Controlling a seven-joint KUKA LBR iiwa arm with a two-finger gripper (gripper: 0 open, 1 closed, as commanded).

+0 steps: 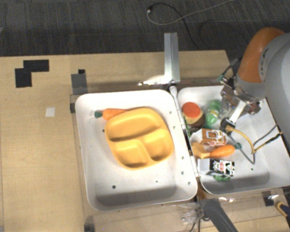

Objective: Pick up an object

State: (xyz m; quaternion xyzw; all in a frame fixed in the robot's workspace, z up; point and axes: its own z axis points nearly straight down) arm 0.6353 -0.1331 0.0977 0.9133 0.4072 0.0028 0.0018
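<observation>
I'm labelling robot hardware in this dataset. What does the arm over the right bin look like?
The arm is bulky, with smooth, rounded light-grey casing. An orange band wraps it just above the wrist. The gripper is smaller, pale metal with dark parts, with thin dark wires beside it. No markings are legible.

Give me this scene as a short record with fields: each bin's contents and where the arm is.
left bin: yellow divided tray; orange toy with a green tip at the tray's far edge
right bin: red-lidded jar, green object, small printed box, orange carrot, black-and-white item
gripper: over the right bin, beside the green object
</observation>
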